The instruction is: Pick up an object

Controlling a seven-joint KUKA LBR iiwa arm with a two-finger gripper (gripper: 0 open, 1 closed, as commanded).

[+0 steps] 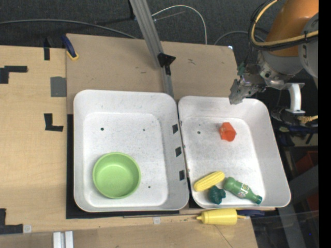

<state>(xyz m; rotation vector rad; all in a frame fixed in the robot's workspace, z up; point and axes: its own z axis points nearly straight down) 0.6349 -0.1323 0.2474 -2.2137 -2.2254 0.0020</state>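
Camera view: gripper [239, 93] hangs over far rim of right bin [269, 138], nothing seen betw. its tips; can't tell its state. In right bin: orange block [227, 132] toward far side, well apart from gripper; yellow corn [209, 180], green bottle [242, 189] lying on its side, & small dark-green item [216, 195] bunched at near edge. Left bin [83, 138] holds green bowl [117, 175], near-left. Yellow bottle [220, 217] lies on worktop [31, 154] just outside right bin's near rim.
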